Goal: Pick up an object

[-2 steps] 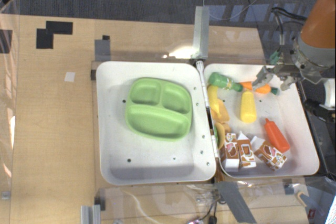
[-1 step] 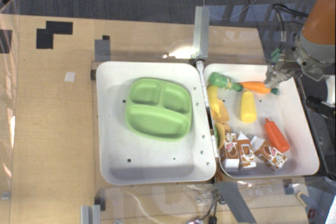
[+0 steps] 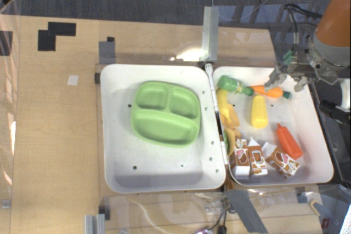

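My gripper [image 3: 286, 80] hangs over the far right part of the right bin [image 3: 323, 172], its two fingers spread open with nothing between them. An orange carrot [image 3: 266, 92] with a green tip lies just below and to the left of the fingers. A yellow corn cob [image 3: 259, 111] lies nearer the bin's middle. A green bottle [image 3: 231, 84] rests at the bin's far left corner, above a yellow banana-like piece [image 3: 225, 108]. An orange-red bottle [image 3: 289, 141] lies at the right, near several brown and white cartons [image 3: 250, 159] along the front wall.
The left bin [image 3: 118, 172] holds a green divided plate [image 3: 165, 113] in its middle. A metal post [image 3: 210, 33] stands behind the seam between the bins. Cables run at the back right near the arm.
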